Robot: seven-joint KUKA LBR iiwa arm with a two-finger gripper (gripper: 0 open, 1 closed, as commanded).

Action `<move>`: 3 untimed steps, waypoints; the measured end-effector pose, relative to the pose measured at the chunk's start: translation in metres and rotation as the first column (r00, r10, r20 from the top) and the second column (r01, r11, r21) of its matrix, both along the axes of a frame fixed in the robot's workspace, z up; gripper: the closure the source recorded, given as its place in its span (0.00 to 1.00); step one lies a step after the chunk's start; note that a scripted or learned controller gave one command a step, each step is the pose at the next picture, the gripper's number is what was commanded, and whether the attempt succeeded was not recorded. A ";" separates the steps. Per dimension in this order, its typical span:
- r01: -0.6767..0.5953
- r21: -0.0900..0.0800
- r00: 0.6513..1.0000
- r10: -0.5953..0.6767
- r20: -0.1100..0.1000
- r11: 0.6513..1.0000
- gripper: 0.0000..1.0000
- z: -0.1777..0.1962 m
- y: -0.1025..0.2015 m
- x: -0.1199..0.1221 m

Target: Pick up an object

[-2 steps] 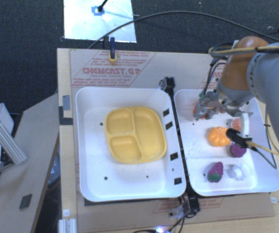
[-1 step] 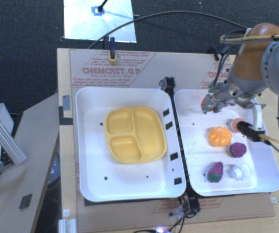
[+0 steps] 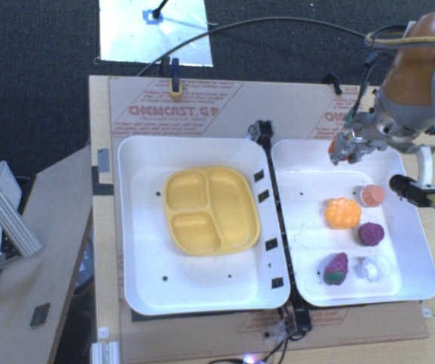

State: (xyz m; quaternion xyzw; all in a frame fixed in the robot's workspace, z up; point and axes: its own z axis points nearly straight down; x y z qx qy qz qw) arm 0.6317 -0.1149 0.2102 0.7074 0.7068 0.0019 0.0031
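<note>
The right bin (image 3: 308, 203) holds several small toy foods: an orange fruit (image 3: 342, 213), a salmon-pink round piece (image 3: 372, 196), a dark purple piece (image 3: 370, 234), a purple and green piece (image 3: 336, 269) and a white piece (image 3: 370, 268). My gripper (image 3: 348, 148) hangs over the bin's far edge, above and behind the orange fruit and apart from every object. I cannot make out its fingertips against the bin. The left bin (image 3: 149, 165) holds a yellow divided plate (image 3: 210, 210).
A black divider with clips (image 3: 274, 211) runs between the two bins. The arm's grey body with its orange band (image 3: 418, 59) and a black cable (image 3: 407, 190) overhang the right bin's far right corner. A blue and yellow clamp (image 3: 175, 78) stands at the board's far edge.
</note>
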 end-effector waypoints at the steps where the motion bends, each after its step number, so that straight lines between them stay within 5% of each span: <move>1: -0.004 0.001 1.000 0.004 -0.004 1.000 1.00 0.015 0.000 0.001; 3: -0.011 0.003 1.000 0.011 -0.007 1.000 1.00 0.009 0.112 -0.023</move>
